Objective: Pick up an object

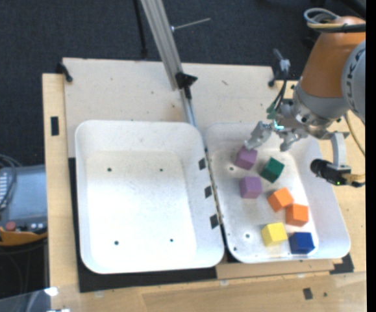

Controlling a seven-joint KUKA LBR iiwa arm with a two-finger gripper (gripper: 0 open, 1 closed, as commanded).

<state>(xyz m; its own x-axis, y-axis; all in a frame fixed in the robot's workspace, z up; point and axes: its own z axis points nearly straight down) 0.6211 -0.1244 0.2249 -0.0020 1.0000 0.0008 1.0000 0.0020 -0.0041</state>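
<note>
- The claw (273, 137) hangs spread open over the far end of the right bin (327, 239), nothing between its fingers.
- Just below its left finger lies a purple cube (245, 157); a green cube (273, 169) sits just beneath the claw.
- Further toward the near rim: another purple cube (250, 187), two orange cubes (280, 199) (297, 214), a yellow cube (274, 233), a blue cube (301, 242).
- The left bin (142, 194) lies well to the claw's left on the tabletop (123, 90).
</note>
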